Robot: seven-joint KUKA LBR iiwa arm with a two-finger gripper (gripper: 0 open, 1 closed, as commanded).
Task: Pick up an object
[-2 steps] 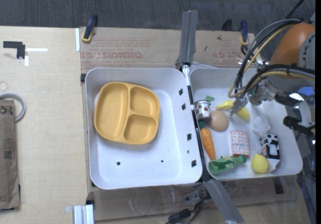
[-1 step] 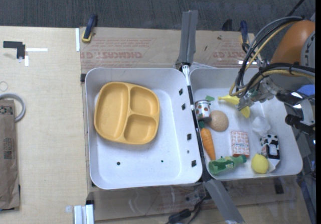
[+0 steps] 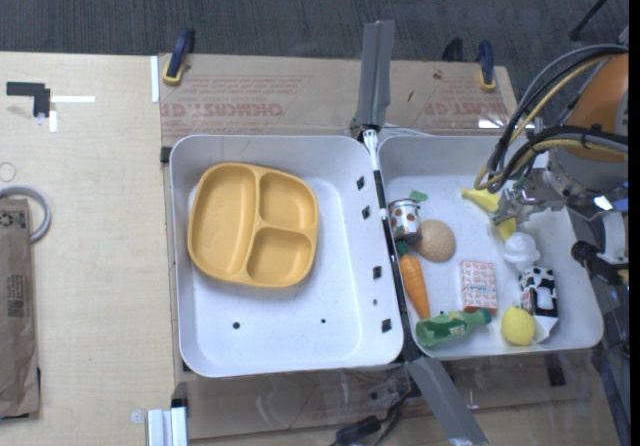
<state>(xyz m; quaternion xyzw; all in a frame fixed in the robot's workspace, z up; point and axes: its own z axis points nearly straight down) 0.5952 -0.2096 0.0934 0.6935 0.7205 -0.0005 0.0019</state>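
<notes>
My gripper [image 3: 512,206] hangs low over the back right part of the right bin [image 3: 455,156]. It sits right above a yellow banana [image 3: 478,199], whose ends stick out to the left of it and below it. I cannot tell whether it touches the banana. A white lump [image 3: 520,249] lies just in front of the gripper. Further forward lie a black-and-white cow toy [image 3: 540,289] and a lemon [image 3: 517,326].
The right bin also holds a small can [image 3: 404,218], a tan round object [image 3: 436,240], a carrot [image 3: 414,284], a green bottle [image 3: 452,327] and a red-and-white box [image 3: 478,285]. A yellow divided plate [image 3: 254,225] lies in the left bin [image 3: 280,334]. Cables [image 3: 540,104] arch over the arm.
</notes>
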